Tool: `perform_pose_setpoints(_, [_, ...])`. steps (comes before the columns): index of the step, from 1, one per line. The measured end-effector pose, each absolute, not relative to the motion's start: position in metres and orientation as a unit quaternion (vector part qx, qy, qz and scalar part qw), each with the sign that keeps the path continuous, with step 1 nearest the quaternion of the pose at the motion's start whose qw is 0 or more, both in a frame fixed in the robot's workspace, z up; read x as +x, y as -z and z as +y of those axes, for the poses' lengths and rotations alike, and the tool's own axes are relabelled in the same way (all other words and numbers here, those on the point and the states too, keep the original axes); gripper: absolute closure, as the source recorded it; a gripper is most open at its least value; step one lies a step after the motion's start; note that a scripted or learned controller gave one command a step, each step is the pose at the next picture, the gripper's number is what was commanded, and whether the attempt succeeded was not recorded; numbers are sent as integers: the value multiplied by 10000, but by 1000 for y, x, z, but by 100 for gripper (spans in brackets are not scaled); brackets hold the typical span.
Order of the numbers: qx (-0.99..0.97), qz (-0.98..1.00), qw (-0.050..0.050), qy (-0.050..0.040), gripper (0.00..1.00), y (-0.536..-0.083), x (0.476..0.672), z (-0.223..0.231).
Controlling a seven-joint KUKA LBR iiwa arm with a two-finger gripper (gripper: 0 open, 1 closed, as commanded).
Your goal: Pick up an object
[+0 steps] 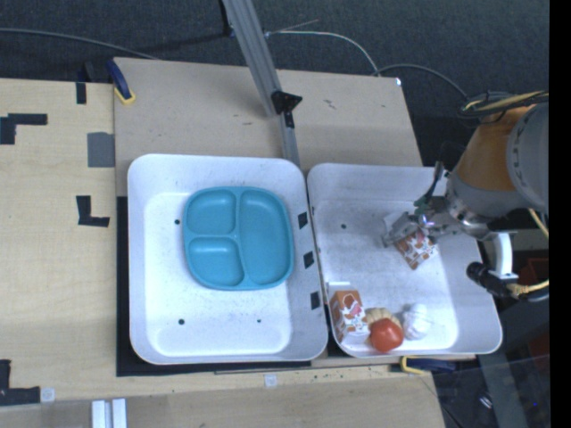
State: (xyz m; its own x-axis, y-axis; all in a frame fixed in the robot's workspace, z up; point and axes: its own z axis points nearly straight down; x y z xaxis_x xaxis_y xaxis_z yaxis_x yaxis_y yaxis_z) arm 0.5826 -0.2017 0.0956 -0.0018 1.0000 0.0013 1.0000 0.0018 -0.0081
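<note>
My gripper [401, 231] is low over the right bin [357, 194], near its middle right, with the arm's orange band behind it. A small red-and-white patterned packet [418, 251] lies right against the gripper's lower side; whether it is gripped cannot be made out. At the bin's front edge lie an orange carton [345, 313], a red tomato [385, 335] and a white crumpled object [416, 321].
The left bin [152, 266] holds a blue divided plate [238, 237]. A grey metal post [254, 43] slants up from between the bins at the back. A black connector with a yellow cable [500, 279] hangs at the right bin's right rim.
</note>
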Motion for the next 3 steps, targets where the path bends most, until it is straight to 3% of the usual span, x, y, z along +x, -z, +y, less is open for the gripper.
perform_pose_setpoints(1, [-7064,-7078,1,-10,0,-88,583,-201])
perform_pose_setpoints(2, [-7059,-7083,4,-10,100,-98,583,-200])
perform_pose_setpoints(3, [-7065,-7077,-11,6,100,-141,586,-201])
